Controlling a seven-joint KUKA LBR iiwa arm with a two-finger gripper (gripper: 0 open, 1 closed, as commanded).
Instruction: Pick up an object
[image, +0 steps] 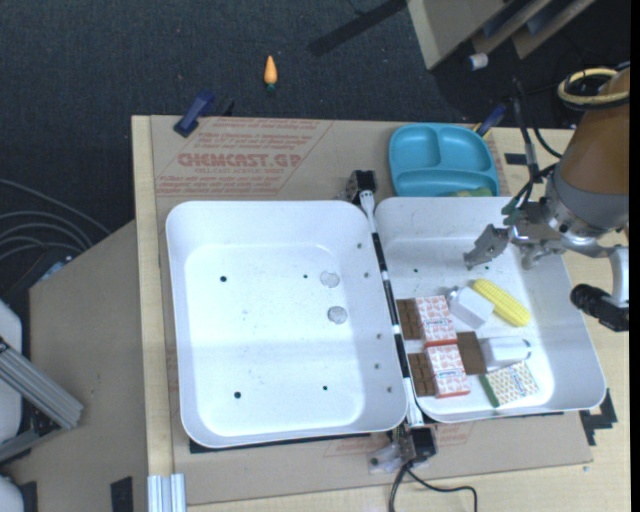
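A yellow corn cob (502, 302), small and ridged, is seen lying in the right bin (570, 385), beside a white block (470, 307) and above two red-and-white packets (440, 345). The gripper (508, 243) is held above and apart from it, its fingers spread with nothing between them.

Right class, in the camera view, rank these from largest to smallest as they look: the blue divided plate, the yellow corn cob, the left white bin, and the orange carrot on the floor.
1. Left white bin
2. Blue divided plate
3. Yellow corn cob
4. Orange carrot, though it lies farther from the camera, so its true size is less sure.
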